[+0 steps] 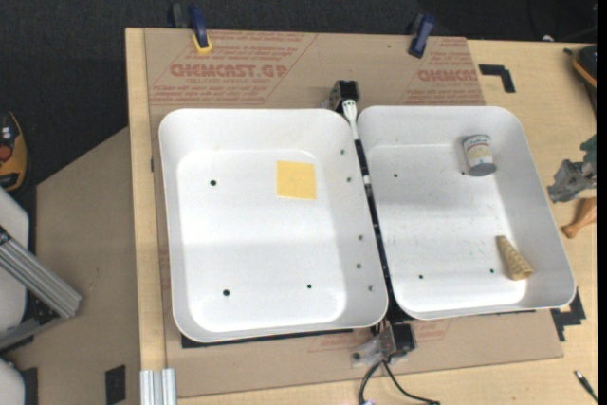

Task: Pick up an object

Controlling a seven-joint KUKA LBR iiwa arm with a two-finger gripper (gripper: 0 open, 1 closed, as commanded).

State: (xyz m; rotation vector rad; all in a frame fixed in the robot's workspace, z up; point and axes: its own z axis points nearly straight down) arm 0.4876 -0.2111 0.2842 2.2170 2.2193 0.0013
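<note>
A flat yellow square (296,179) lies in the left white bin (174,232), in its upper middle. In the right white bin (417,294) a small grey cylinder with a pale label (478,155) rests near the far right corner. A tan cone-shaped piece (514,258) lies close to that bin's near right wall, pointing up the bin. All three objects lie apart from each other and from the walls.
The bins sit on a cardboard-coloured board (285,62), held by two blue clamps (199,26) (421,33) at its far edge. Small odd items (572,185) lie off the board's right side. An aluminium rail (38,278) runs at the lower left.
</note>
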